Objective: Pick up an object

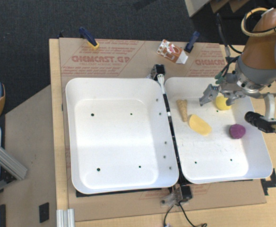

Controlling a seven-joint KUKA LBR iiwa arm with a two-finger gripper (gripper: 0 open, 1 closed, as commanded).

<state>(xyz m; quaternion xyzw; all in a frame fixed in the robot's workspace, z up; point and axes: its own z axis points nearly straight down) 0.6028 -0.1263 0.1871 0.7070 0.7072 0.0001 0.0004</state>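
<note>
1. Left bin (114,136): bare floor, open to every rim.
2. Right bin (218,167): its 6 o'clock half is free.
3. Arm (263,46) enters from 3 o'clock.
4. Gripper (219,98): fingers parted around the yellow ball (222,103), 12 o'clock rim.
5. Yellow lump (200,125), centre.
6. Tan cone (182,109), 10 o'clock.
7. Purple ball (237,131), 3 o'clock rim.

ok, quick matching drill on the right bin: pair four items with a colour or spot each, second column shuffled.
Things:
1. small ball
2. cone-shaped piece
3. oval block
4. round piece

Descriptions:
A. yellow, near the middle of the right bin
B. purple, near the bin's right wall
C. yellow, right beside the gripper
D. tan, close to the divider between the bins

Pairs: 1-B, 2-D, 3-A, 4-C
</note>
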